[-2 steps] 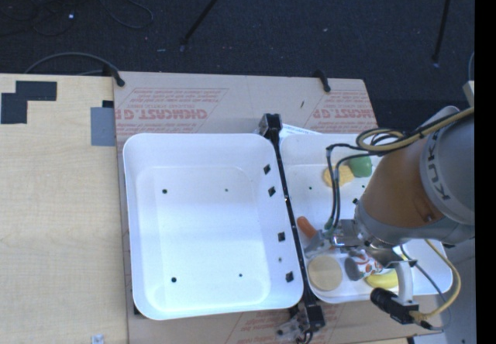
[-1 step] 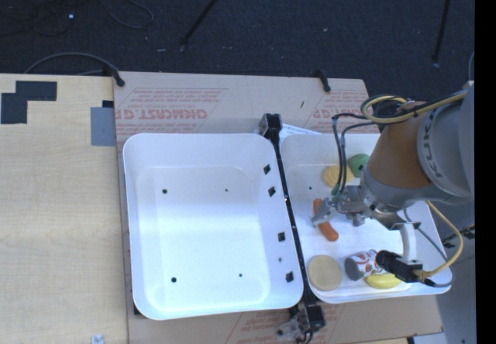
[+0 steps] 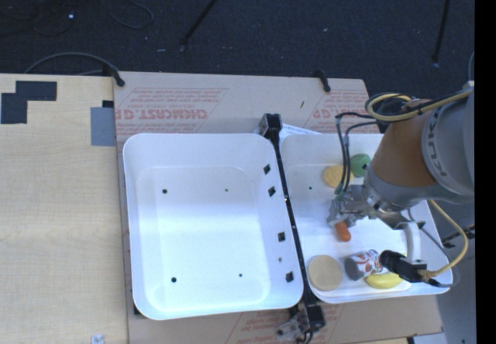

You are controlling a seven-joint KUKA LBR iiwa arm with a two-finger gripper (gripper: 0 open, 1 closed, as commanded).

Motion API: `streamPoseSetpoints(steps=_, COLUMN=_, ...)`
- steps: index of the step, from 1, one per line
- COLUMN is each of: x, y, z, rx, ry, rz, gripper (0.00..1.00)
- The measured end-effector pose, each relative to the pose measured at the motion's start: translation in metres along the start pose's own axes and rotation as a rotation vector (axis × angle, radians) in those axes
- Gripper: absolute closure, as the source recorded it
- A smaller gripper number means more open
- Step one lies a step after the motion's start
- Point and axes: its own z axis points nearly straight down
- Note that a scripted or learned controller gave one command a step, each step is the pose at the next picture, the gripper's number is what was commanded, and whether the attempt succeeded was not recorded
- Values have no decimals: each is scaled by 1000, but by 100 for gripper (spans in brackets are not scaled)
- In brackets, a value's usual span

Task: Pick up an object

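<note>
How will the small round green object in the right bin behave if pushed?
The small round green object looks ball-shaped, so it would probably roll. It lies beside the flat yellow disc, near the far wall of the right white bin, which may stop it. Partly hidden, so shape is unsure.

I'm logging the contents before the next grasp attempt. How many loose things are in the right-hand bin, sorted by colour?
Yellow: 2, a round piece and a curved piece
Green: 1, a ball
Orange: 1, a small piece
Tan: 1, a disc
Red and white: 1, a container
Total: 6
</note>
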Motion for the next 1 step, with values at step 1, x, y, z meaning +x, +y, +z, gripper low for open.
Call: streamPoseSetpoints(steps=1, x=102, y=-30, z=-94, rx=-7, ry=4, rz=-15, gripper=100)
